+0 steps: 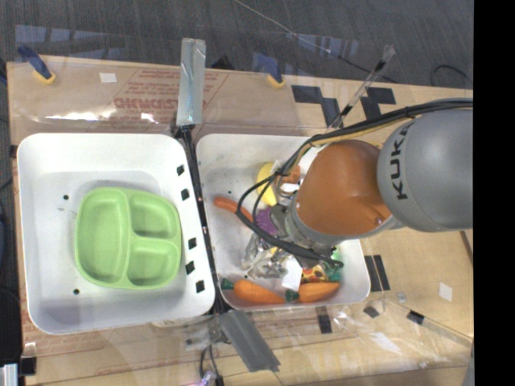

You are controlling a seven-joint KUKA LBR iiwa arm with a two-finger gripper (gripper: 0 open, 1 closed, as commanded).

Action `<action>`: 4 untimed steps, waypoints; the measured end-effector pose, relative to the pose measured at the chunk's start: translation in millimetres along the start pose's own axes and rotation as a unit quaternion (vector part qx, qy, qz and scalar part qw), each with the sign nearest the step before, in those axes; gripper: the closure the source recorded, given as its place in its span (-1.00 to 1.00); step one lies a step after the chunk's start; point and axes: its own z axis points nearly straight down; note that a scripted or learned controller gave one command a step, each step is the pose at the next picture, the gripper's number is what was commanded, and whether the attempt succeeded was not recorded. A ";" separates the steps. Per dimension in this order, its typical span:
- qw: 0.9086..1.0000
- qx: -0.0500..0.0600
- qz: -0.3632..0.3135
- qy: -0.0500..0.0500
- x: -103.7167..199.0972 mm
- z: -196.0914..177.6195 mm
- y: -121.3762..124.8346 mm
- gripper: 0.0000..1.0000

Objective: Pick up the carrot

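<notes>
An orange carrot [257, 293] with a green top lies along the front wall of the right bin [217, 167]. A second orange carrot-like piece [319, 292] lies just right of it. A thin orange piece [227, 205] rests near the bin's left wall. My gripper [265, 254] hangs low in the middle of the right bin, just above and behind the front carrot, under the orange wrist band [342, 191]. The wrist hides much of the bin's middle and what is beneath the gripper.
A yellow item [267, 172] and a purple item [265, 217] lie in the right bin next to the gripper, plus a small multicoloured toy [315, 273]. The left bin [40, 167] holds a green divided plate [129, 236]. Cables run from the arm over the bin's back.
</notes>
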 end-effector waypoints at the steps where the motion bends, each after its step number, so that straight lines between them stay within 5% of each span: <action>1: 0.991 -0.005 -0.136 0.006 -2.2 -154.2 -39.9 1.00; 2: 0.985 -0.011 -0.171 0.010 15.2 -105.5 -98.0 1.00; 3: 0.985 -0.009 -0.170 0.008 9.3 -97.5 -109.3 1.00; 4: 0.947 -0.009 -0.322 0.006 27.2 -143.3 -102.4 1.00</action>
